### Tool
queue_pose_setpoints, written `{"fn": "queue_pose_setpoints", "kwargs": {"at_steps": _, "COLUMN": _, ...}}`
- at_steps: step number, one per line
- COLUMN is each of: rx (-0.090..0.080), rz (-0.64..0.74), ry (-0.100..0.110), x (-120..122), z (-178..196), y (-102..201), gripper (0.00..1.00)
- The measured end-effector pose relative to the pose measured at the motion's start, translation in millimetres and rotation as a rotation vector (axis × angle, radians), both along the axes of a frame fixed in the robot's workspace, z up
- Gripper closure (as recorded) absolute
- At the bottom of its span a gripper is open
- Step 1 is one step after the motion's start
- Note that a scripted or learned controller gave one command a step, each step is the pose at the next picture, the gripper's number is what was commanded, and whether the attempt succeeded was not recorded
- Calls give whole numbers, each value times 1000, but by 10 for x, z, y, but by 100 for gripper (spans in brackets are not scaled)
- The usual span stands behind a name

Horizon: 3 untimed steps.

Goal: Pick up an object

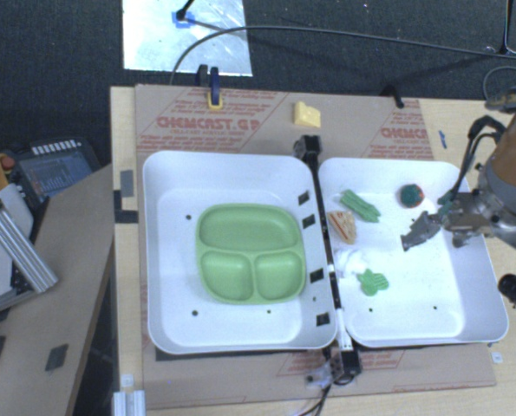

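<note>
Green toy (373, 281) loose in right bin (479, 319), hand (418, 234) low above it, angled leftward, grip state unclear.

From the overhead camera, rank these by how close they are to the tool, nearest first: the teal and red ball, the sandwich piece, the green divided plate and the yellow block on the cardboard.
Measured from the tool, over the right bin:
1. Teal and red ball, just behind it in the right bin.
2. Sandwich piece, at the right bin's left edge.
3. Yellow block, on the cardboard behind the bins.
4. Green divided plate, in the left bin.
</note>
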<state>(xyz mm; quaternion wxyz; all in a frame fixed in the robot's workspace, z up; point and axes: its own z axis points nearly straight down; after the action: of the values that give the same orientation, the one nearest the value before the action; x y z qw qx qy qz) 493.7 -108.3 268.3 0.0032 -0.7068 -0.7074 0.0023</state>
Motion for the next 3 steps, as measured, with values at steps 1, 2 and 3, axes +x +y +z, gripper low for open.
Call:
{"fn": "queue_pose_setpoints", "kwargs": {"at_steps": 1, "rx": -2, "rz": 3, "ry": -10, "x": 17, "z": 46, "y": 2, "gripper": 0}}
{"fn": "queue_pose_setpoints", "kwargs": {"at_steps": 2, "rx": -1, "rz": 0, "ry": -6, "x": 52, "z": -400, "y": -61, "gripper": 0}}
{"fn": "queue_pose_setpoints", "kwargs": {"at_steps": 3, "rx": 0, "rz": 1, "ry": -5, "x": 150, "z": -923, "y": -19, "gripper": 0}}
